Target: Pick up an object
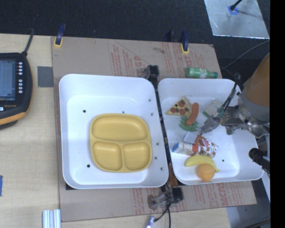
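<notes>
The right bin [233, 161] holds several small items. There is a pizza slice [179, 107], a red sausage [194, 113] lying over a green piece [187, 125], and a checkered packet [212, 108]. Nearer the front lie a white tube [184, 148], a red-and-white packet [206, 146], a banana [196, 161] and an orange [206, 173]. My gripper [211, 123] reaches in from the right. It hangs low over the bin's middle, just right of the sausage and above the red-and-white packet. I see nothing held in it.
The left bin [76, 99] holds a yellow divided tray [119, 141]. A green bottle [201, 72] lies on the cardboard behind the right bin. A teach pendant [7, 89] sits at the far left of the bench.
</notes>
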Motion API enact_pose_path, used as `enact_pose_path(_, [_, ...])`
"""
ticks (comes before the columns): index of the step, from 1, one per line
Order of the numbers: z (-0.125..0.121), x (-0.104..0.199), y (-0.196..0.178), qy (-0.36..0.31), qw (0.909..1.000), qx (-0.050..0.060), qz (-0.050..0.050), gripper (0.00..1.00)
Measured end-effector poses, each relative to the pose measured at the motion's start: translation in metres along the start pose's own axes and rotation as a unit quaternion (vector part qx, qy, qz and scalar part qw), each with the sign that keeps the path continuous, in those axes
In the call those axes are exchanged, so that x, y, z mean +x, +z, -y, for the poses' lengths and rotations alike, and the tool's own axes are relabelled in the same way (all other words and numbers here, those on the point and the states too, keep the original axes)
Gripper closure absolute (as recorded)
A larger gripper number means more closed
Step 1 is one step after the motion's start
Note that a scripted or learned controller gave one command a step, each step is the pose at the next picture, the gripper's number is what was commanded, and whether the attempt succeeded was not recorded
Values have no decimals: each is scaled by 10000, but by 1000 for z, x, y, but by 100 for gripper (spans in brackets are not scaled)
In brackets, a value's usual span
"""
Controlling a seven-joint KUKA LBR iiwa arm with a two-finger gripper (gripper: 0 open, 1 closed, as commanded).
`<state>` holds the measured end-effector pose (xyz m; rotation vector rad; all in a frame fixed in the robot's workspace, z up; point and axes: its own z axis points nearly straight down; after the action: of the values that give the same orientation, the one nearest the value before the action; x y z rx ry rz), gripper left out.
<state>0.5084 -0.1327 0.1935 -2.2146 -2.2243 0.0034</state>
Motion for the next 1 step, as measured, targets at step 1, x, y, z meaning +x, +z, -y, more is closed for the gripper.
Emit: enact_pose_path(1, [-74,21,99,-6,10000,9,6,0])
